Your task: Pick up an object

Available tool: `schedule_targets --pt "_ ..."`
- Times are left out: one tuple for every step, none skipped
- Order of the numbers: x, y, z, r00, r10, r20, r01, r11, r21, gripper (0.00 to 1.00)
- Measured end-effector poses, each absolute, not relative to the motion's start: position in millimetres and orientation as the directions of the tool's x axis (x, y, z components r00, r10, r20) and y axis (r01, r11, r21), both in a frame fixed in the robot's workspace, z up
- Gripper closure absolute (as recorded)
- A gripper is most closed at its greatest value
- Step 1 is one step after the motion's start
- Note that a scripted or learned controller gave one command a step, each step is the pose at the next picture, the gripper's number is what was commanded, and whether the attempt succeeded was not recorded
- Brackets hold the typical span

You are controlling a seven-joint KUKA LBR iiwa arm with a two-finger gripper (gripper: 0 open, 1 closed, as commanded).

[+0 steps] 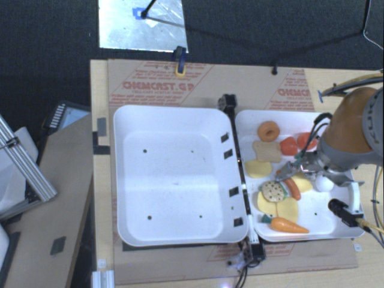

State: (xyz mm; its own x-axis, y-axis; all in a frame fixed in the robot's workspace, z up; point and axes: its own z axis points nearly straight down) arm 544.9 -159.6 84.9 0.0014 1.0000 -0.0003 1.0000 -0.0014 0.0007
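A: Two bins on the bench, overhead cam. Left bin [174, 179] on the left, right bin [312, 224] beside it, their inner walls touching along a black hinge strip [237, 161].

B: And the arm [354, 128]?

A: Comes in from the right edge, orange band up top, grey wrist below, hanging over the right bin. Gripper [292, 168] sits low among the toy food, approx mid-bin.

B: Claw apart or together?

A: Can't tell. Tip's dark and blurred against the clutter, and I can't say whether anything's in it.

B: OK, what's in that bin?

A: Donut [268, 130] near the back wall. Tan bread slice [267, 150] just in front of it. Red tomato [288, 145] to the bread's right, a second red piece [306, 140] partly behind the wrist. Pale yellow piece [258, 168] below the bread. Seeded round thing [273, 191], maybe a kiwi slice, near the gripper tip. Sausage [292, 188] beside it, right under the gripper. More yellow slices [284, 209] in front. Carrot [288, 225] lying near the front wall, tip pointing right. White egg-like ball [324, 184] just beside the wrist.

B: So the pick targets?

A: All resting on the right bin floor, crowded twd its left half.

B: Outside the bins?

A: Cardboard sheet [162, 83] w/ red print under both bins, yellow clamp [180, 69] at its back edge, silver plate [141, 17] on the dark floor behind.
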Motion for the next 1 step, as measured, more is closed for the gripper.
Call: schedule_targets --pt "662.1 -135.8 86.4 -0.01 1.0 -0.001 1.0 0.01 0.012 0.0"
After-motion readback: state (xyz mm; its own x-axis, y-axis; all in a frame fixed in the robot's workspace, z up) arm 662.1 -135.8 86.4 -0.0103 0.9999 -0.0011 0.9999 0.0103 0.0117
